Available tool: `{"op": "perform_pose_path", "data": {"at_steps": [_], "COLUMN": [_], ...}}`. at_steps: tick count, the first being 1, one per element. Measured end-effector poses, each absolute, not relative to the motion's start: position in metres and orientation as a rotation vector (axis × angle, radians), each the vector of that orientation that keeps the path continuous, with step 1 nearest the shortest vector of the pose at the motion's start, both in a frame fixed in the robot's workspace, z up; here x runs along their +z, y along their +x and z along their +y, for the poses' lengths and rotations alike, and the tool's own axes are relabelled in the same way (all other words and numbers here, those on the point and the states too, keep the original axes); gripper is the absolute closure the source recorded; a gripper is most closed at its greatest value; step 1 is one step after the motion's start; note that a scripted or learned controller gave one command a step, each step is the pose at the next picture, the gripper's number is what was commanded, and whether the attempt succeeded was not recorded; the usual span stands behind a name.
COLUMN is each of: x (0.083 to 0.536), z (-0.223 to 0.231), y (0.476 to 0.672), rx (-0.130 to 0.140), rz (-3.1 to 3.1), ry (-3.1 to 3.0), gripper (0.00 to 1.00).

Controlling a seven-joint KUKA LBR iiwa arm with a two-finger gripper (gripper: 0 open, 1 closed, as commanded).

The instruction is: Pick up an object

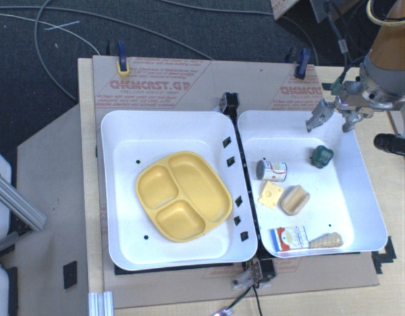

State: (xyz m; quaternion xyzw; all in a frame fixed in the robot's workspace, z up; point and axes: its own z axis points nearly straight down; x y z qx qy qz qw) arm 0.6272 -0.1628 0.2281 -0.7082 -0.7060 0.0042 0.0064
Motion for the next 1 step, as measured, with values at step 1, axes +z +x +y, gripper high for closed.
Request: {"op": "perform_pose_path", "data": {"at_steps": [1], "x": [0.2372], "z": [-0.1622], "y": [0.6297], "rx": [0.0], "rz": [-2.221], "ry": [-2.221], "gripper": [0.0]}}
